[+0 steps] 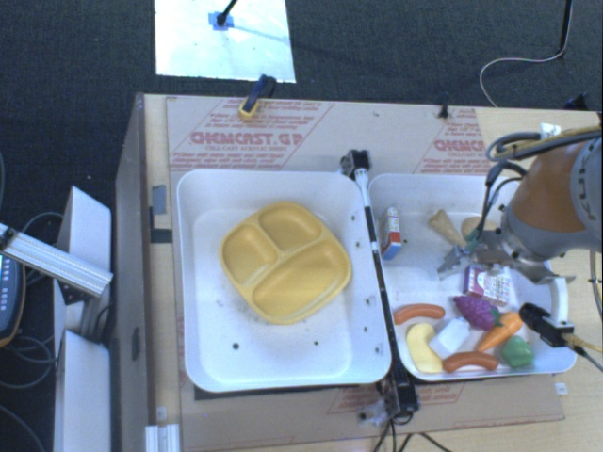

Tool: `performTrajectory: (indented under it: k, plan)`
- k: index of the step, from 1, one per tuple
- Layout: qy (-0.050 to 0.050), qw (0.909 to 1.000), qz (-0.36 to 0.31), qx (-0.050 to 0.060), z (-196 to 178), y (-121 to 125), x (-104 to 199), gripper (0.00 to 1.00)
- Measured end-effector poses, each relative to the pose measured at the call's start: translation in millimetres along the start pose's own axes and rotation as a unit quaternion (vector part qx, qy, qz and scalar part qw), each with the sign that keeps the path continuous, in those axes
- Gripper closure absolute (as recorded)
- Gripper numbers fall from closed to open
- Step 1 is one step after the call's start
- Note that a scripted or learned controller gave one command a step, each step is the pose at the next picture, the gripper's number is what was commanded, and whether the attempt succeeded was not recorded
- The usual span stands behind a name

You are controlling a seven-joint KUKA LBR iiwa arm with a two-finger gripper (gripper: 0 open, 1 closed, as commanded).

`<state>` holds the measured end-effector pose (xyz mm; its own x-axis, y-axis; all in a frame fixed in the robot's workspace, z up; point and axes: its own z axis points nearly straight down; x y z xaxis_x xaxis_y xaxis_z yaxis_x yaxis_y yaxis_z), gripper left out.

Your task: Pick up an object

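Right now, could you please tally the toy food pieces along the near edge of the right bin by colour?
Red/orange sausages: 2
Yellow piece: 1
White block: 1
Purple grapes: 1
Orange carrot: 1
Green piece: 1
Total: 7

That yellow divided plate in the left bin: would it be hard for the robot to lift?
Probably awkward. The yellow plate lies flat on the left bin, so fingers would likely have to catch its rim. It looks like stiff moulded plastic, probably light, and its smooth surface might slip. It shouldn't roll.
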<state>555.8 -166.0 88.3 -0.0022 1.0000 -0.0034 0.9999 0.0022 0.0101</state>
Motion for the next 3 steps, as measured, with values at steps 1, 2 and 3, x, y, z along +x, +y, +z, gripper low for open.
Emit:
performTrajectory:
  k: [1,2,3]
  plan:
    - [0.003,1.0000,0.000,0.008,6,100,1,0.00]
    - [0.001,1.0000,-0.002,0.003,-6,103,0,1.00]
    - [0.002,1.0000,-0.002,0.002,-68,101,79,1.00]
